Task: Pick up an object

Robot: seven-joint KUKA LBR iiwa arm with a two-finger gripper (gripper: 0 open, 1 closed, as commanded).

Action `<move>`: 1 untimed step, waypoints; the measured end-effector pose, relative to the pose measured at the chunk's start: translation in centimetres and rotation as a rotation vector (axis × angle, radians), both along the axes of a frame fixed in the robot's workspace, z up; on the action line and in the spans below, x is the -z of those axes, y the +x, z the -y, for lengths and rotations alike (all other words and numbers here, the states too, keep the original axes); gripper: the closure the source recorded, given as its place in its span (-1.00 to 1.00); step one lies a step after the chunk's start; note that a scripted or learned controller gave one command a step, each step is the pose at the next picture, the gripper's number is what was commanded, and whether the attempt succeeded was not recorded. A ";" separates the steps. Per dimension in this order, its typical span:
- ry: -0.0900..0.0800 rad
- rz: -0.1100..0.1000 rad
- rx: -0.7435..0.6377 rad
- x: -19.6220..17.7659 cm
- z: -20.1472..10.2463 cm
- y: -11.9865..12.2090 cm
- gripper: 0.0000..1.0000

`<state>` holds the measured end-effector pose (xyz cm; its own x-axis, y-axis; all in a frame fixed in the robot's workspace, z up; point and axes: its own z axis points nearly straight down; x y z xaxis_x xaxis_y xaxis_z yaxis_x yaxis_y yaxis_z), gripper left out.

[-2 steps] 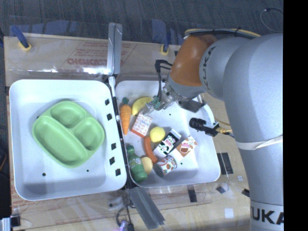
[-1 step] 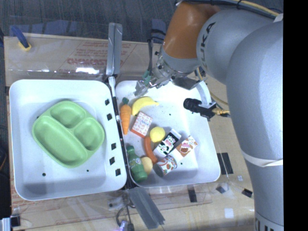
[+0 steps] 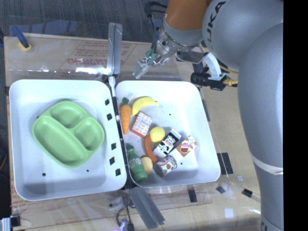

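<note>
A green sectioned plate (image 3: 69,133) with three compartments lies tilted in the left white bin (image 3: 21,177), its rounded corners near the bin's middle. A grey metal divider strip (image 3: 114,49) stands upright at the far seam between the two bins.

The right white bin (image 3: 192,100) holds a cluster of toy groceries along its left and near sides: an orange carrot (image 3: 125,119) with a green top lies beside the left wall, a yellow banana (image 3: 143,104) curves just right of it, and a small red-and-white carton (image 3: 141,124) sits below the banana. A yellow lemon (image 3: 157,134) rests next to a black-and-white carton (image 3: 167,144) and a brown-and-white carton (image 3: 186,147). An orange sausage-like piece (image 3: 148,149) runs under the lemon; a dark green bottle (image 3: 136,167) lies at the near left corner, touching a pale yellow piece (image 3: 147,164), with a red-and-white can (image 3: 166,166) just to the right.

Above the far rim of the right bin, the gripper (image 3: 142,69) hangs from the grey arm (image 3: 250,37) with its orange band, well apart from the groceries. Nothing sits between its fingers; whether they are parted or closed cannot be told from this angle
</note>
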<state>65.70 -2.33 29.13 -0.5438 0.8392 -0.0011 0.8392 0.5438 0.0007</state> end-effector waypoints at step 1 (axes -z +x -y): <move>0.000 -0.004 0.027 10.0 -0.7 -0.1 1.00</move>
<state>65.63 -1.64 19.12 -0.5213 0.8533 0.0009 0.8533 0.5213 -0.0029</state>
